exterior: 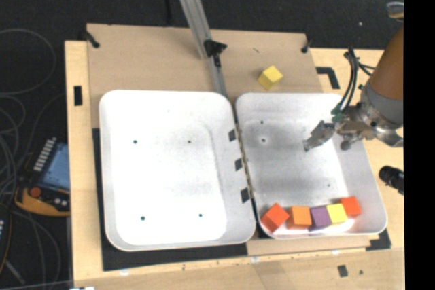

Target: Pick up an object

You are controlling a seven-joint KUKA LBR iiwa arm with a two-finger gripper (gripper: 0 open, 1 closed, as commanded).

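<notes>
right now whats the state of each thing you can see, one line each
grey two-finger gripper: over right bin, holding nothing
row of five foam cubes: resting along near wall of right white plastic bin
yellow foam cube: outside bins, on wooden bench
left white plastic bin: flat on bench
</notes>
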